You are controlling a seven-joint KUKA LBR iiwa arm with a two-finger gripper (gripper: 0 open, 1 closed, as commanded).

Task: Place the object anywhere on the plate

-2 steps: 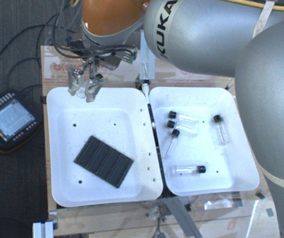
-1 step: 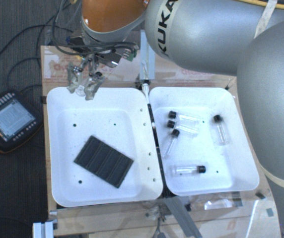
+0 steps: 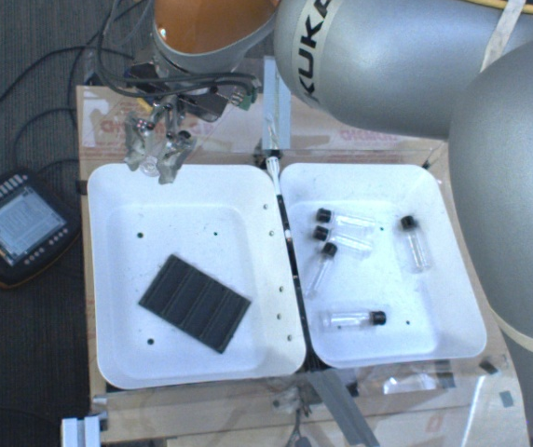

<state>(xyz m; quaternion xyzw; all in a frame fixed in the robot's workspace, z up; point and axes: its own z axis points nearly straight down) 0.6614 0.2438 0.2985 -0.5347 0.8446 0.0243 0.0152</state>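
1. A wooden bench (image 3: 378,138) on a dark carpeted floor bears two shallow white bins side by side; cables trail across the floor at the upper left.
2. The task's things, small clear vials with black caps, lie in the right bin (image 3: 453,333): three vials (image 3: 341,234) cluster near the bin's middle toward 10 o'clock, one vial (image 3: 414,240) lies at 2 o'clock, another vial (image 3: 355,319) at 6 o'clock.
3. The plate (image 3: 195,303), a dark ribbed rectangle, lies tilted in the left bin (image 3: 117,203), toward 6 o'clock of its floor.
4. The gripper (image 3: 157,152) hangs over the left bin's 11 o'clock corner, its fingers parted, nothing visible between them.
5. A handheld control pendant (image 3: 15,223) lies on the floor at 9 o'clock of the left bin.
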